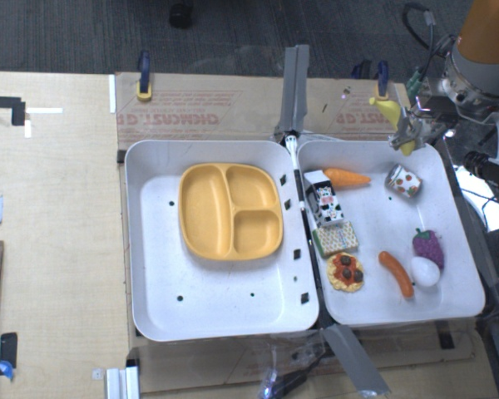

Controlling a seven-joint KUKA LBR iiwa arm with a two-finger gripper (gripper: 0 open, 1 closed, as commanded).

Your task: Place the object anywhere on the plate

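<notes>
Resting in the left bin (150, 223), the yellow divided plate (230, 209) sat bare. The right bin (461, 248) held a carrot (346, 177), a small car (324, 202), a cracker (336, 238), a pizza slice (346, 272), a sausage (396, 273), grapes (427, 245), an egg (425, 272) and a cup (403, 181). Above that bin's far right corner, the gripper (409, 131) pinched a banana (392, 116) between its fingers.

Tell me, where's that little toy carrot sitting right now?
The carrot lies in the right-hand bin, near its top left corner, just beside the small black-and-white toy car and left of the spotted cup.
</notes>
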